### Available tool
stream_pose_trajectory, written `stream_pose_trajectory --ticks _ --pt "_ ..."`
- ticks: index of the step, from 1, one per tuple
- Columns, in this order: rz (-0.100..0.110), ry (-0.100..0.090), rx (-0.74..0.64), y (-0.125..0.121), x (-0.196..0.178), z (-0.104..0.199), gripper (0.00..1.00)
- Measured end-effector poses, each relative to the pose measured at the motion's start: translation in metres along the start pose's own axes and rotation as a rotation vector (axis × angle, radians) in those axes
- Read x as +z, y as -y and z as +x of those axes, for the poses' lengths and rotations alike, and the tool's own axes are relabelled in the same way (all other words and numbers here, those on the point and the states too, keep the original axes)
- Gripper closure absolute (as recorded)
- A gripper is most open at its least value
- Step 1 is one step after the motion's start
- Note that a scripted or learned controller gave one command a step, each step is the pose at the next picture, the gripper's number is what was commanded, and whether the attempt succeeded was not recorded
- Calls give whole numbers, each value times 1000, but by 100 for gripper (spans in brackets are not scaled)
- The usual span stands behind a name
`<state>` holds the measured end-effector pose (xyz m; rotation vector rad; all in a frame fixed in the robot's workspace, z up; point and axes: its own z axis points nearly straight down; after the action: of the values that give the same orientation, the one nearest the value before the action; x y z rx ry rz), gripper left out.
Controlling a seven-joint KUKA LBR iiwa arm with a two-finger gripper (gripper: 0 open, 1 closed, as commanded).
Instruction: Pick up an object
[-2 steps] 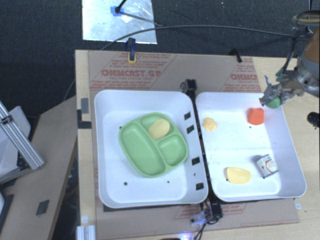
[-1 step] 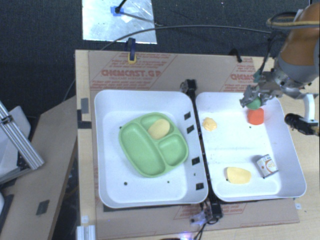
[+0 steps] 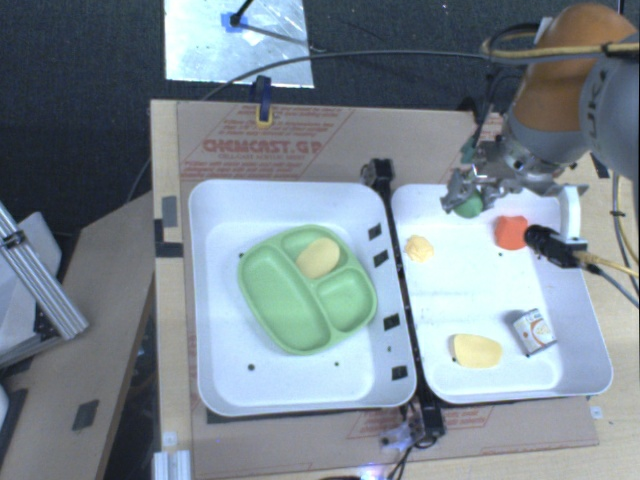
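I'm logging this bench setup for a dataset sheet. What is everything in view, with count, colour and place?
bins: 2, white, side by side on the bench
divided tray: 1, green, in the left bin
yellow lump: 1, in the tray's upper compartment
small yellow piece: 1, right bin, near its left wall
yellow oval: 1, right bin, front
orange block: 1, right bin, back right
small box: 1, white with orange print, right bin, front right
green object: 1, right bin's back edge, at the gripper
foil sheet: 1, silver, behind the bench
arm: 1, grey and orange, reaching from the right
gripper: 1, over the green object; a hold is not clear
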<state>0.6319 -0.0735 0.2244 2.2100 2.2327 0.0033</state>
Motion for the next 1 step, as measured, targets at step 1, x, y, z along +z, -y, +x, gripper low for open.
stream_pose_trajectory --ticks 1 --pt "-2 0 0 -8 -10 58 100"
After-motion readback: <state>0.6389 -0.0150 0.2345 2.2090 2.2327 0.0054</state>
